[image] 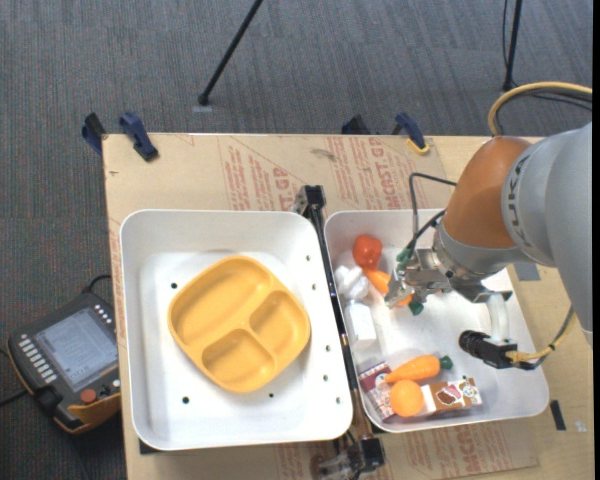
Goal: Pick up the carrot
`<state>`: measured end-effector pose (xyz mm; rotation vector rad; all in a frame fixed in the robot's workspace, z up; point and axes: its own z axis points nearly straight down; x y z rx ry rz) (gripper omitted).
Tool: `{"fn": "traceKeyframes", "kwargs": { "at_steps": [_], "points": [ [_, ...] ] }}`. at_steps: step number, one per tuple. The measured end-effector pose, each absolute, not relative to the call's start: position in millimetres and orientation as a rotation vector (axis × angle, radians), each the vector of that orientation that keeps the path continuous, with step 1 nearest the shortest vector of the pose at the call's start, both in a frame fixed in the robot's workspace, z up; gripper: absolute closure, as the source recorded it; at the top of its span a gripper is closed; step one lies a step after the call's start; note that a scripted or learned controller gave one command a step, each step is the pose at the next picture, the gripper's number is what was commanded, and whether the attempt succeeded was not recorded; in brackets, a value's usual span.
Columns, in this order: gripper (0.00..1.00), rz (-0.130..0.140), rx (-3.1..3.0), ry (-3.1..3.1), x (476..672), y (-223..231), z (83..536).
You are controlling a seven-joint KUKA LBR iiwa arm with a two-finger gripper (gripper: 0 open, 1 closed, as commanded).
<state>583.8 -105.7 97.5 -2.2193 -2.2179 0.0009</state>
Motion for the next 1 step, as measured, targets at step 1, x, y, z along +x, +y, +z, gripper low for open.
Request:
{"fn": "traceKeyframes", "kwargs": {
  "at_steps": [1],
  "points": [
    [1.00,-0.001,-2.218,-2.223,561.3,-22.2,187.9]
  ]
}}
